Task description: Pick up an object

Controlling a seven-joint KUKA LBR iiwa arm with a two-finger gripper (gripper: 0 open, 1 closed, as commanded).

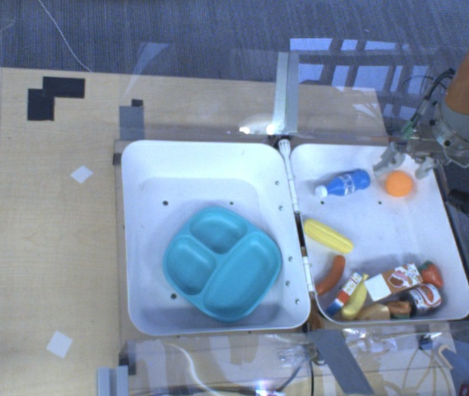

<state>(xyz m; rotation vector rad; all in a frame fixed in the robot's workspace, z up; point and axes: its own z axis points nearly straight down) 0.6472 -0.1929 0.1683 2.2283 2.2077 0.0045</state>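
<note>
My gripper [405,163] hangs over the back right corner of the right bin [457,254], open, with one finger on each side just above an orange ball [399,185]. Nothing sits between the fingers. The ball rests on the bin floor right below and in front of the fingertips. To its left lies a blue bottle [343,182] with a white cap, on its side. A yellow corn cob [327,236] lies further forward near the divider, and a red sausage [330,275] lies below it.
A heap of small food items [391,291], including a banana and a red can, fills the right bin's front corner. A blue divided plate [222,261] lies in the left bin [148,221]. A metal post [286,97] stands behind the divider.
</note>
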